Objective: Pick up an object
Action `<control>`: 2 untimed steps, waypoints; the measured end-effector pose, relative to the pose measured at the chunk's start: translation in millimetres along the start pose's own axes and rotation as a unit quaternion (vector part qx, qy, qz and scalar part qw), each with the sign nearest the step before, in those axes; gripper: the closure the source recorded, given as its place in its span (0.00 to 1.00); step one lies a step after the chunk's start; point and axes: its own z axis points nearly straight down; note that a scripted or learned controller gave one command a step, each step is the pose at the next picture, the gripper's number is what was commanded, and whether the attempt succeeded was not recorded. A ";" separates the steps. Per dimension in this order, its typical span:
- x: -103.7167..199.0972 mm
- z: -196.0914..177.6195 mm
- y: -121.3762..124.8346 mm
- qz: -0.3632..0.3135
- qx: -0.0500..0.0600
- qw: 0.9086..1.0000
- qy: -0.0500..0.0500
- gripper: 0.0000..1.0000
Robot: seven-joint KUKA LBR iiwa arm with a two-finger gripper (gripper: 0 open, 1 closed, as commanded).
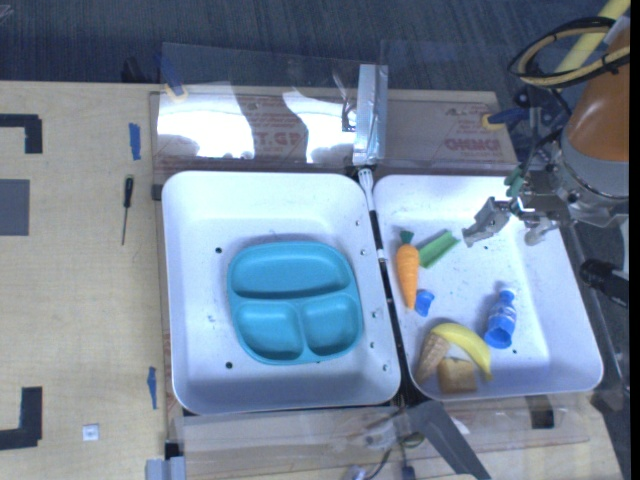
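Six loose objects in right bin (560, 358), any one a valid pick: orange carrot (407, 272) near bin's left wall, green block (435, 248) just beside carrot top, small blue piece (423, 302) just below carrot, yellow banana (464, 344) at lower middle, tan cone-shaped piece (434, 354) and brown lump (457, 374) touching or nearly touching banana, blue bottle (501, 318) to banana's right

Gripper (508, 220) hanging over upper part of right bin, to the right of green block, apart from it. Two light fingers (482, 224) spread, gap visible, nothing between them. Not touching any object as far as slant view allows; height above bin floor not readable

Left bin (190, 268) carrying teal divided tray (294, 300), three compartments, nothing seen in them. Taped clear panel (260, 118) behind both bins, glare on it. Pale wooden bench (70, 298) to the left with black corner marks and thin dark tool (126, 203) lying on it

Step in hand, judged: approach, pre-grasp; no object secured, pick not yet made

Nearest candidate: green block, then carrot. Next move calls for shift left toward chosen object, jaw line turned across its narrow side, descent with fingers kept wide, closure only once straddling

Risks, judged: block and carrot close together, so finger may land on carrot or nudge both; carrot near bin wall, little room for outer finger; banana cluster crowded, poor first target; bottle standing clear of neighbours, cleaner option if round body does not roll
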 end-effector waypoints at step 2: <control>-54.6 181.7 -46.9 0.073 0.000 0.997 0.000 0.00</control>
